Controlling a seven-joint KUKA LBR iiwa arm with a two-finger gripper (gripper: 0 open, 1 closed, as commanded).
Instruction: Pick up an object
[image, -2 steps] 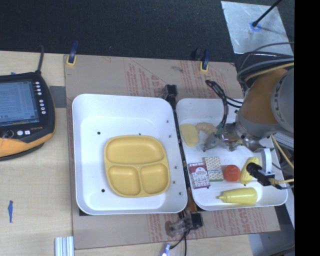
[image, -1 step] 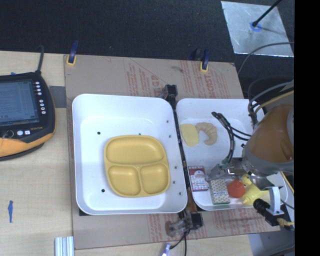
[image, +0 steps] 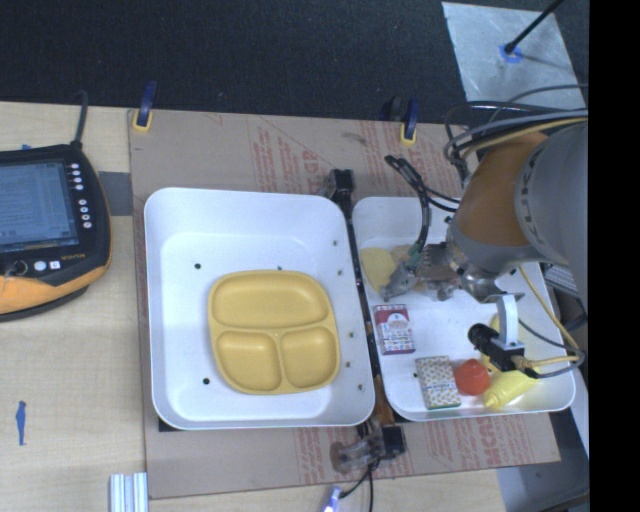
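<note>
- Two fingers on my gripper (image: 400, 285) point down into the right bin (image: 440, 410), but I cannot tell if they are spread or pressed together.
- I see nothing held between them.
- My gripper hangs just past the red and white packet (image: 393, 329), on the packet's far side.
- A pale yellow thing (image: 377, 265) lies beside my gripper, farther from the packet.
- On the packet's near side sits a speckled packet (image: 436, 382), then a red ball (image: 471, 377) and a yellow thing (image: 508, 390) beyond it.
- Left of the packet, in the other bin (image: 180, 220), lies a yellow tray (image: 272, 331).
- I think I am at the reaching step, with nothing picked up yet.
- Next I must line up over one thing, go down, and pinch it.
</note>
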